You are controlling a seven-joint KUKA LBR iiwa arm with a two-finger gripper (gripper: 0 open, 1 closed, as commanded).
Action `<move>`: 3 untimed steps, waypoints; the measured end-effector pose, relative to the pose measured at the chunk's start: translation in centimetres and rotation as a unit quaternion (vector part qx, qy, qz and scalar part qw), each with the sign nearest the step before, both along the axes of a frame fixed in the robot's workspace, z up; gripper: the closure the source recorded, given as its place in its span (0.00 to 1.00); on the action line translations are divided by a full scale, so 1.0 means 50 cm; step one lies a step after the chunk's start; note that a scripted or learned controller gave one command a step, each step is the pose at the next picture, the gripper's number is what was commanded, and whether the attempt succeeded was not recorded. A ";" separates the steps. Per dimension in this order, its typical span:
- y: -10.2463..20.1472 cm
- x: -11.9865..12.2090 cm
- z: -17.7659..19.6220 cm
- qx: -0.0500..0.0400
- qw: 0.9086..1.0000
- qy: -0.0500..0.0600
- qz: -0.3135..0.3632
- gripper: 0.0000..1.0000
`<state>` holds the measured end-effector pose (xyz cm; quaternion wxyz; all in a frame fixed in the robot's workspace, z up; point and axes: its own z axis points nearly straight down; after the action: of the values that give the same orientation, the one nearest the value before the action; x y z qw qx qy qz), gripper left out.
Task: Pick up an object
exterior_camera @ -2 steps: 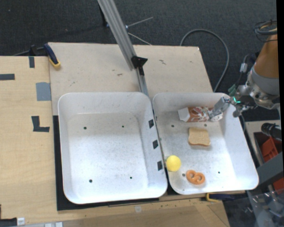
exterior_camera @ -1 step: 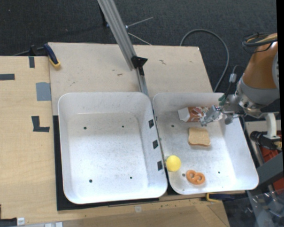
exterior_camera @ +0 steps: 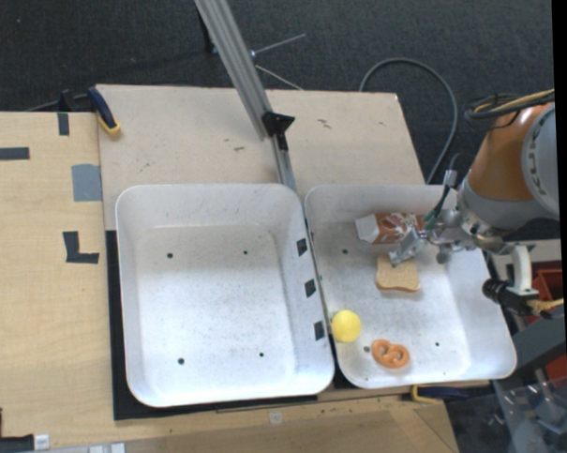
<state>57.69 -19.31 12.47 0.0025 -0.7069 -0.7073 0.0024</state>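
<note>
**Crowded target, risky grab**

Over the right bin (exterior_camera: pixel 477 353) hangs the hand (exterior_camera: pixel 408 244), low between the packet (exterior_camera: pixel 385 227) and the bread (exterior_camera: pixel 398 278). How far open it is, I cannot tell. Danger: closing between the two, it may nudge both aside and grip neither. The ball (exterior_camera: pixel 346 325) and pretzel (exterior_camera: pixel 390 354) sit near the bin's front edge.

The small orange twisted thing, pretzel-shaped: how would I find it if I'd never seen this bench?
Take the right-hand white bin, where the arm reaches in. Along its near edge lies the orange pretzel-shaped piece, just right of a round yellow ball. It alone has holes through it; the tan bread-slice shape farther back is solid.
</note>
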 end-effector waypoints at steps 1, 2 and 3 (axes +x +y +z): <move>0.000 0.002 -0.070 0.000 1.000 -0.004 0.000 0.00; 0.001 0.005 -0.044 -0.001 1.000 -0.006 0.001 1.00; 0.012 0.021 0.050 0.000 1.000 -0.005 0.001 1.00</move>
<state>58.75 -18.73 14.97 -0.0012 -0.7063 -0.7079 -0.0007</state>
